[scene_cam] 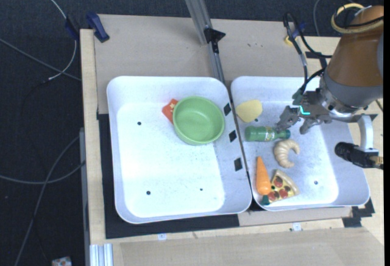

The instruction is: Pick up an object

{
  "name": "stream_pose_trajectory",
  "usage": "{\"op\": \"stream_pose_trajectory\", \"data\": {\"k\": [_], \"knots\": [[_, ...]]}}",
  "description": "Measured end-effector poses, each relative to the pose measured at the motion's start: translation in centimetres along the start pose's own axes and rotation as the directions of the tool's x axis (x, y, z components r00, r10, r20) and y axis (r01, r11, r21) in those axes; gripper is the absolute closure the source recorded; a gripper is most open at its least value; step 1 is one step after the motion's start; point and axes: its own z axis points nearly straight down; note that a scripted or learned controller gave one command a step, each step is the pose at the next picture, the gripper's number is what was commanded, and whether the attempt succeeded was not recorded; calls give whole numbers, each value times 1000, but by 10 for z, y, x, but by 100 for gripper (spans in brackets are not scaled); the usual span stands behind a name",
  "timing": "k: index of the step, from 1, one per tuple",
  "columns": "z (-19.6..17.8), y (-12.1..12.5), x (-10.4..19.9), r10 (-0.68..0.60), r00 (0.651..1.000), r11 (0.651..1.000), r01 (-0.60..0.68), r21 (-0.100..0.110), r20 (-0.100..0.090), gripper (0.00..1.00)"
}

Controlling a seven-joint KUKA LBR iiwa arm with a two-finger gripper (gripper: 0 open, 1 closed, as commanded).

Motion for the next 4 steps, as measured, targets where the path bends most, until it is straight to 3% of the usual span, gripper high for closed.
{"op": "stream_pose_trajectory", "data": {"k": [1, 2, 3, 4], "knots": [[-3, 2, 0, 0, 1000, 1000, 0, -7, 1, 0], [56, 7, 8, -1, 1000, 1000, 1, 1, 0, 0], [99, 12, 5, 3, 1000, 1000, -3, -30, 11, 0], [86, 14, 8, 1, 1000, 999, -1, -36, 8, 100]]}}
